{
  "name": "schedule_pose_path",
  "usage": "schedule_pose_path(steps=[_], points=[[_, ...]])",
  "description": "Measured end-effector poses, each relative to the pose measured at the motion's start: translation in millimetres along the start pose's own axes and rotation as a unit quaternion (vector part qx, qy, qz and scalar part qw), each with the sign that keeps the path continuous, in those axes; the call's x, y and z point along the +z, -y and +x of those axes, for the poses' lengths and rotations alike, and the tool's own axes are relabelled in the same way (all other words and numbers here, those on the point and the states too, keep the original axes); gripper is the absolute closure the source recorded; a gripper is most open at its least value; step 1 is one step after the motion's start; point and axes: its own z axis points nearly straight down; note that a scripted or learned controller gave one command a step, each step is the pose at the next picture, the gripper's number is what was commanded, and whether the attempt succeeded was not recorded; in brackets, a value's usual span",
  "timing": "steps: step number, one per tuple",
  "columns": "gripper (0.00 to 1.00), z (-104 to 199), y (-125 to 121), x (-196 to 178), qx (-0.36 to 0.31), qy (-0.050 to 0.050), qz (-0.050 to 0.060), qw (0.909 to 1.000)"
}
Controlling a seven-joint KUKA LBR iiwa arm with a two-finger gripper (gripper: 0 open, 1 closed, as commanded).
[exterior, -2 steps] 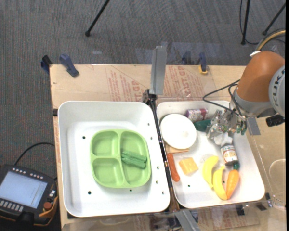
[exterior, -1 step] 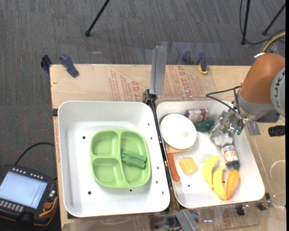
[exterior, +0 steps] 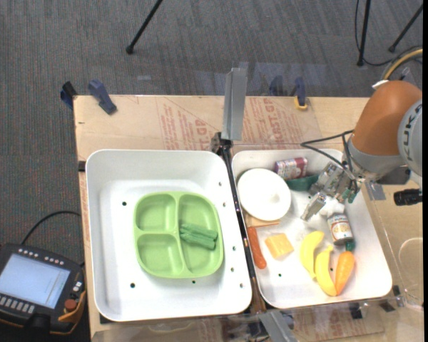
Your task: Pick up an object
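Two-finger metal gripper (exterior: 321, 206), jaws seemingly apart and empty, above right white bin (exterior: 374, 262); nearest pick, small brown-lidded jar (exterior: 339, 228) at its four o'clock: descend centred, close squarely.

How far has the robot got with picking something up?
Nothing looks picked up yet. The gripper hangs low over the right bin, near the small jar and the white plate, with nothing visibly between its fingers. The banana, cheese block and carrot lie in the bin. Grabbing and lifting one is left.
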Motion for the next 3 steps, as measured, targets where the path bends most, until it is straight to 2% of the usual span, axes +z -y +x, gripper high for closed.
schedule_pose_path(steps=[1,2,3], points=[[0.0,62.1,47.7,-1.4,0.025,0.015,0.0,0.9996],[0.0,5.3,11.2,-3.7,0.068,0.016,-0.001,0.9975],[0.0,83.7,28.0,-0.1,0.091,0.014,-0.001,0.9957]])
